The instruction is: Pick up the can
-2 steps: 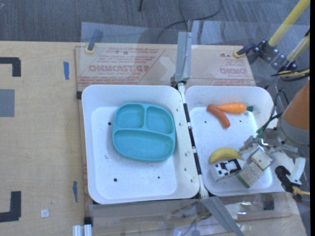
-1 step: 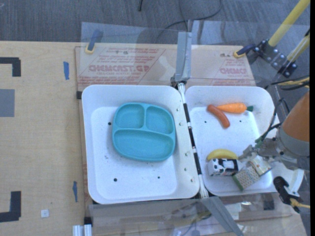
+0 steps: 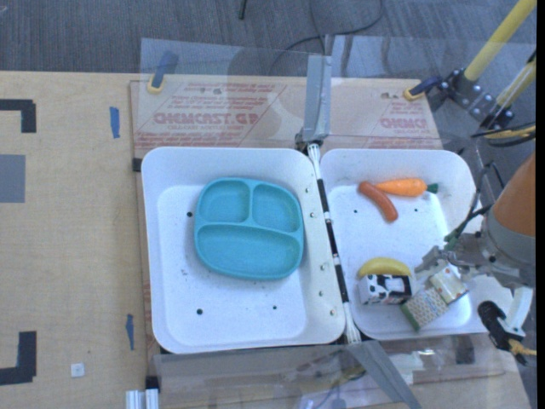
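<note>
The can [image 3: 383, 290], black and white with a cow-like pattern, lies on its side at the front of the right bin [image 3: 460, 167]. It rests just below a yellow banana [image 3: 383, 267]. My gripper [image 3: 443, 267] reaches in from the right and hovers right of the can, directly over a tan and green carton [image 3: 431, 302]. A short gap separates the gripper from the can, and nothing shows it touching the can.
An orange carrot [image 3: 400, 187] and a reddish sausage [image 3: 378, 200] lie at the back of the right bin. The left bin [image 3: 162, 254] holds a teal divided plate [image 3: 249, 228]. Yellow poles and cabling stand at the upper right.
</note>
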You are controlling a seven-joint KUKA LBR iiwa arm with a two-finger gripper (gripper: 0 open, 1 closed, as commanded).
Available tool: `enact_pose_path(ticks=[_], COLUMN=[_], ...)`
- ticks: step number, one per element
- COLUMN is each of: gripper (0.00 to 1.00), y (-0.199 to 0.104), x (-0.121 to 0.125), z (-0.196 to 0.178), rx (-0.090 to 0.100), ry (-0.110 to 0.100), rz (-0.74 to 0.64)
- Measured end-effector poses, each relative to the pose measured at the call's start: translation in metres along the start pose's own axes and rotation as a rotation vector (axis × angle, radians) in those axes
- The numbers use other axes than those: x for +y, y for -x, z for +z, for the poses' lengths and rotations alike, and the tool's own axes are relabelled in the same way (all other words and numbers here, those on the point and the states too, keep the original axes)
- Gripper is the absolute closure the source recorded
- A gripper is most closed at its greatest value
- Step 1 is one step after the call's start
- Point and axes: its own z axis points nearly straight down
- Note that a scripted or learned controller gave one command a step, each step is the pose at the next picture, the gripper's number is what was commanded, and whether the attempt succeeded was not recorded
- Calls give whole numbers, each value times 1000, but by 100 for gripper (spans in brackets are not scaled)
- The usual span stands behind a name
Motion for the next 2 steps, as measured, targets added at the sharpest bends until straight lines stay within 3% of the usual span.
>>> enact_pose_path(ticks=[1,2], gripper=[0,100], y=[0,3], x=[11,12], z=[30,20], rx=[1,0], ry=[4,11], rz=[13,19])
